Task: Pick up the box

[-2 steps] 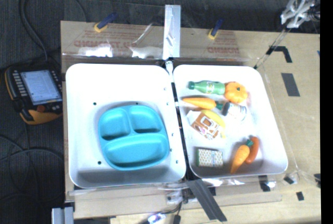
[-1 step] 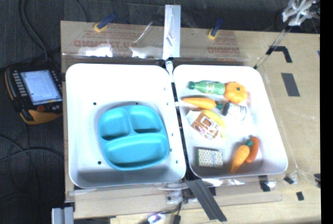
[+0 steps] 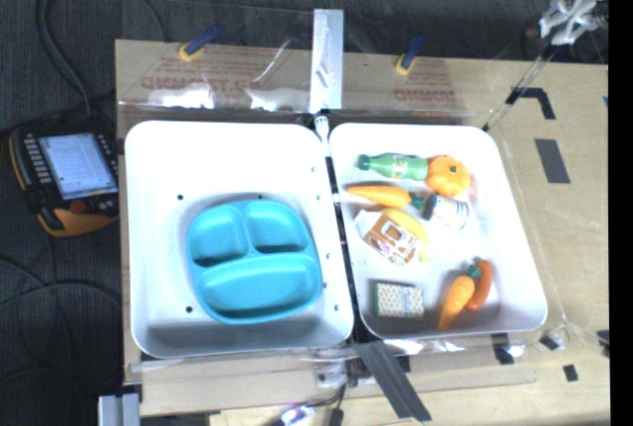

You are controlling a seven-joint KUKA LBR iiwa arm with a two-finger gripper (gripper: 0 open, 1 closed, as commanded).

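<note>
Two bins sit before me; the box [image 3: 400,298] lies flat near the front edge of the right bin [image 3: 514,216], just left of a carrot [image 3: 456,297]. My gripper [image 3: 572,4] hangs well away at the bench's far right corner (whether its jaws stand apart, I cannot tell).

The gripper [image 3: 572,7] — a pale, blurred shape of thin angled parts — hangs beyond the far right corner of the right bin [image 3: 521,256], well apart from it and past the far edge of the surface [image 3: 579,216] — its state too blurred to read.
</note>
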